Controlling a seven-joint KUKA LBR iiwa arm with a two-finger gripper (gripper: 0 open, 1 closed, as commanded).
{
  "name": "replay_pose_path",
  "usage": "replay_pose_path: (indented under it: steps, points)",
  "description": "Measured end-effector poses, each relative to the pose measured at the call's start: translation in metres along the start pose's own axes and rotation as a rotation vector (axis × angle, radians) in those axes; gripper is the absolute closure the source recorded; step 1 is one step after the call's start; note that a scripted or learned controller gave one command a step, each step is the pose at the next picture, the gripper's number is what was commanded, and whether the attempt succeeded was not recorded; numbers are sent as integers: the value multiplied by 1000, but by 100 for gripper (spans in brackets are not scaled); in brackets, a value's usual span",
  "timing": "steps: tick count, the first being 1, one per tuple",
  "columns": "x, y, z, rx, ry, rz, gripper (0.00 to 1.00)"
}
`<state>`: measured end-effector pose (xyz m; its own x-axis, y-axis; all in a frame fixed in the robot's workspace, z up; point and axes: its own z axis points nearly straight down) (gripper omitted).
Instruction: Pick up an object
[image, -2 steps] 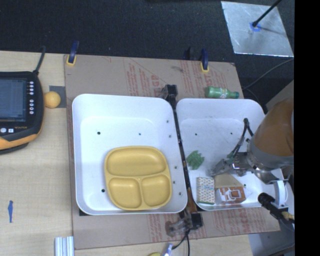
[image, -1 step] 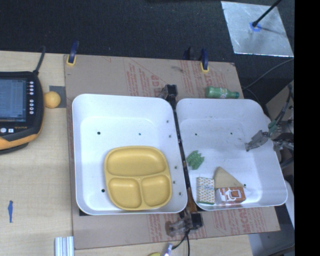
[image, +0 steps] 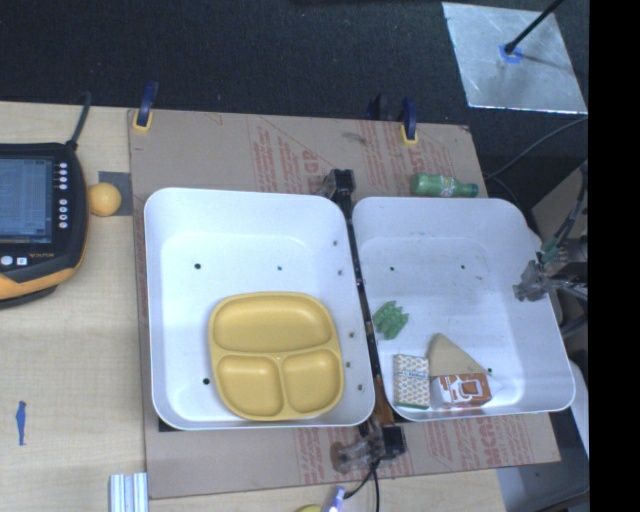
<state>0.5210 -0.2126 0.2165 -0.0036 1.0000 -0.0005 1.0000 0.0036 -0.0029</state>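
The right bin (image: 470, 250) holds a small green leafy piece (image: 389, 319) near its left wall. Along its front wall lie a tan wedge (image: 455, 355), a patterned little box (image: 411, 381) and an orange-and-white carton (image: 461, 390), close together. The left bin (image: 230, 225) holds a yellow divided plate (image: 277, 354). At the right bin's right rim a grey piece of my gripper (image: 535, 280) juts in, well to the right of the objects and apart from all of them. Nothing is seen in it.
A green bottle (image: 443, 185) lies on the cardboard behind the right bin. A teach pendant (image: 35, 220) and a yellow ball (image: 104, 198) sit at the far left. Clamps hold the cardboard's back edge. A black bracket joins the bins in the middle.
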Motion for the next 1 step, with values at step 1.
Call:
replay_pose_path:
  steps: [1]
  points:
    - [1,118,-1,-2,1,0,100]
